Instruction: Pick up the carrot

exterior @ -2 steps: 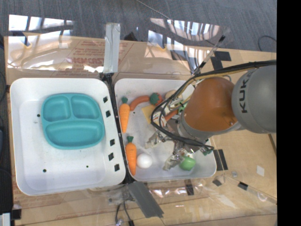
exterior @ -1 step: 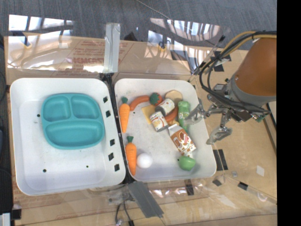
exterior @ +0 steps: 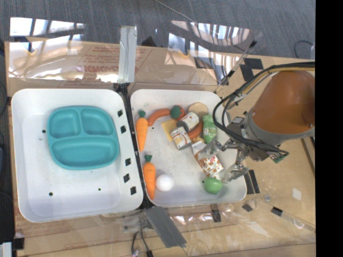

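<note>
Left bin (exterior: pixel 24 197): a teal divided plate (exterior: pixel 82 137) sits in its upper half, white floor bare around it.

Right bin (exterior: pixel 182 197): two carrots against the left wall. Upper carrot (exterior: pixel 141 133) stands lengthwise near the top left, lower carrot (exterior: pixel 149 179) below it, a white ball (exterior: pixel 164 183) touching its right side. A pile of toy food (exterior: pixel 190 128) fills the middle and top: a sausage, a cheese wedge, a small can and a green bottle among it. A printed packet (exterior: pixel 210 165) lies right of centre, with a green apple (exterior: pixel 213 185) just below it by the right wall.

Gripper (exterior: pixel 236 167) hangs over the right bin's right edge, beside the apple and packet, well apart from both carrots. Claw state: cannot tell, too small and cluttered.

Bench (exterior: pixel 278 229) is brown board with tape strips (exterior: pixel 127 52) and clear glossy sheeting (exterior: pixel 209 47) behind the bins; grey carpet (exterior: pixel 80 1) beyond.
</note>
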`<state>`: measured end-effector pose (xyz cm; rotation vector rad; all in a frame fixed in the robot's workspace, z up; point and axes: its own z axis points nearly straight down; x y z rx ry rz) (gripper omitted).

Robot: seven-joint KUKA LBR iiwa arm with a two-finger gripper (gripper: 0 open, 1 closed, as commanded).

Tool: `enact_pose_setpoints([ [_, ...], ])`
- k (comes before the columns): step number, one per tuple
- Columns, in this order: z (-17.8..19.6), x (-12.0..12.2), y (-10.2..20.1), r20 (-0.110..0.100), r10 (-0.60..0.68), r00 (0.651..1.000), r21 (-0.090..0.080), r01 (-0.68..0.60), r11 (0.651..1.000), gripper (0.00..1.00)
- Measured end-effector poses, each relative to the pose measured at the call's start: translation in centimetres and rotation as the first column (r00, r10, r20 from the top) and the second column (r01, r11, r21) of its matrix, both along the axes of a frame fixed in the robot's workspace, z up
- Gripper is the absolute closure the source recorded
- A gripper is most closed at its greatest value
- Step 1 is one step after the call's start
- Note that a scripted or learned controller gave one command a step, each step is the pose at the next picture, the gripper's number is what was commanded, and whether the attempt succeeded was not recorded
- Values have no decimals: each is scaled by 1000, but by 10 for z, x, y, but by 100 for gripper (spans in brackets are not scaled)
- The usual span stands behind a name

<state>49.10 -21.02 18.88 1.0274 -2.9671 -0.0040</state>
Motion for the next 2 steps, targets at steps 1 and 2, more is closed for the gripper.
enact_pose_setpoints([
  [1, -39, -6, 2, 0, 183, 983, 1, -183, 983, 0],
  [2, -54, -2, 2, -1, 300, 954, 1, -300, 954, 0],
])
